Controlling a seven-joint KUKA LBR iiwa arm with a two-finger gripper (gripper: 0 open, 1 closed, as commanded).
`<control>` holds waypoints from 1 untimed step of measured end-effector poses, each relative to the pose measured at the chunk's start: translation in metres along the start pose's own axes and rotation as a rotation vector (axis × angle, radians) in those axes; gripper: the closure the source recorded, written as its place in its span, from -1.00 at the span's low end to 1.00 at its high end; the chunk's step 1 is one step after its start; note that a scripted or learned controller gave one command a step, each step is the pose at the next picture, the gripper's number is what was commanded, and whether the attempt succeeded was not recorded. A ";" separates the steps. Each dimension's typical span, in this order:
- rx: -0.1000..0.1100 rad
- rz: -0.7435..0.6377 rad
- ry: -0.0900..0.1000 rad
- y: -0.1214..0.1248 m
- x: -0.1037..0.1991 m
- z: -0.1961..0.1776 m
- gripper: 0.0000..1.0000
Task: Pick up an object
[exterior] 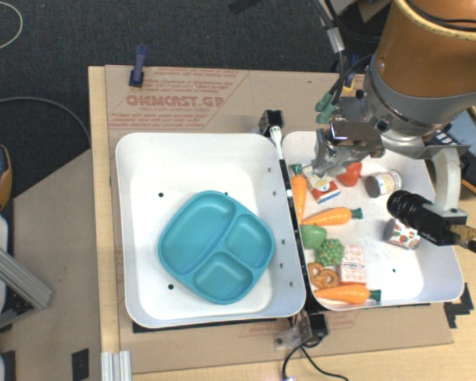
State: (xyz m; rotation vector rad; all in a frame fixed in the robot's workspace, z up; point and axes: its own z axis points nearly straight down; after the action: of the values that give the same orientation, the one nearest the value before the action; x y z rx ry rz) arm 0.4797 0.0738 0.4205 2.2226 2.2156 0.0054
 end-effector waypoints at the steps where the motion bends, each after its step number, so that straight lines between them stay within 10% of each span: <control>1: 0.015 -0.006 -0.001 -0.002 0.035 0.071 1.00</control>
State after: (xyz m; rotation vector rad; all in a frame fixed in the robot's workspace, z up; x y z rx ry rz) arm 0.4782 0.1084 0.3491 2.2226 2.2291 -0.0124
